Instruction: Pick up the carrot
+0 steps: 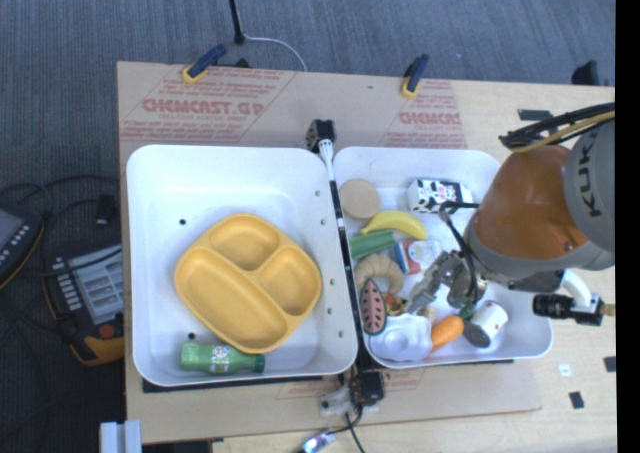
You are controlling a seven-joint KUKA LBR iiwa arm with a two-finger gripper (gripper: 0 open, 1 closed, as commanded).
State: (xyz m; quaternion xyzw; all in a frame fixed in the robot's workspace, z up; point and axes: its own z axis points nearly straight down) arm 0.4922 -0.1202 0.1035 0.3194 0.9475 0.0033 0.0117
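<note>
One carrot, one banana, one green bottle, one yellow plate, hand above carrot, grip state unclear.

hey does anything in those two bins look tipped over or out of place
Nothing looks spilled or broken. The green bottle lies on its side beside the yellow plate in the left bin.

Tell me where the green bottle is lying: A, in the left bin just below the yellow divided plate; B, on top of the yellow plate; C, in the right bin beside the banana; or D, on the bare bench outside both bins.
A: the green bottle lies on its side on the floor of the left bin, along its near edge, just below the yellow divided plate.
</note>
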